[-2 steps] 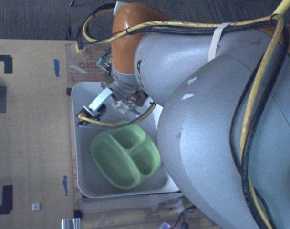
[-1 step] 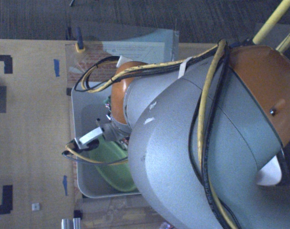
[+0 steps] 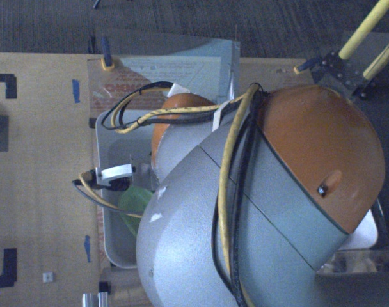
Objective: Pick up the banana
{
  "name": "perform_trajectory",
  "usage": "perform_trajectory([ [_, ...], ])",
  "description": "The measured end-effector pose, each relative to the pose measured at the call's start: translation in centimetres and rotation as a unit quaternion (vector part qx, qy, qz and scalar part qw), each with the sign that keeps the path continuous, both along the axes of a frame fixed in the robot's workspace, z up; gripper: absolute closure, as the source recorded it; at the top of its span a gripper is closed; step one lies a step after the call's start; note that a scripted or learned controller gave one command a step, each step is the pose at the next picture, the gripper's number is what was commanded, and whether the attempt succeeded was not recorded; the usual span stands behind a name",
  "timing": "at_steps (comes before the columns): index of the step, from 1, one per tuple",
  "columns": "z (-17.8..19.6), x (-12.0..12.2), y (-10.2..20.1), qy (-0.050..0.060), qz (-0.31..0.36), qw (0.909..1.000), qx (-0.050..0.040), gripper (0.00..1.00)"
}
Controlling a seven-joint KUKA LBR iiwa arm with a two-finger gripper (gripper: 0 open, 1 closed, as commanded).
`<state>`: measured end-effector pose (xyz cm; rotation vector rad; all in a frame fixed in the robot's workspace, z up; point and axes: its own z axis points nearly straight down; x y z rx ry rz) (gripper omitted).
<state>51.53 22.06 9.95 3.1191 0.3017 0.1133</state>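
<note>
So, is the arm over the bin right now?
Yes, the grey arm reaches in from the right and covers most of the white bin, with a green thing at its edge.

No text, label or number can be read anywhere (too blurred).

A robotics lab is indicated. A large grey arm (image 3: 246, 235) with an orange band (image 3: 322, 152) is seen reaching over a light wooden worktop (image 3: 41, 171), with yellow and black cables (image 3: 230, 190) strapped along it. Black corner marks (image 3: 6, 85) and blue tape strips (image 3: 75, 90) are fixed to the worktop, a white bin (image 3: 111, 242) is set on it, and dark carpet (image 3: 182, 11) is laid beyond.
</note>
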Motion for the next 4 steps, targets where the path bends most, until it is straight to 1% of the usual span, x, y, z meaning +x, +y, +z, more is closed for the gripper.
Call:
perform_trajectory([
  [1,0.5,-1.2,-0.4,-0.004,0.118,0.993,-0.0068,1.0],
  [2,0.3,-1.5,-2.2,-0.001,0.397,0.9176,-0.0238,1.0],
  [3,11.5,-0.1,0.5,0.036,0.304,0.9518,-0.0112,1.0],
  [4,13.8,2.7,0.3,0.036,0.034,0.9988,-0.0016,1.0],
])
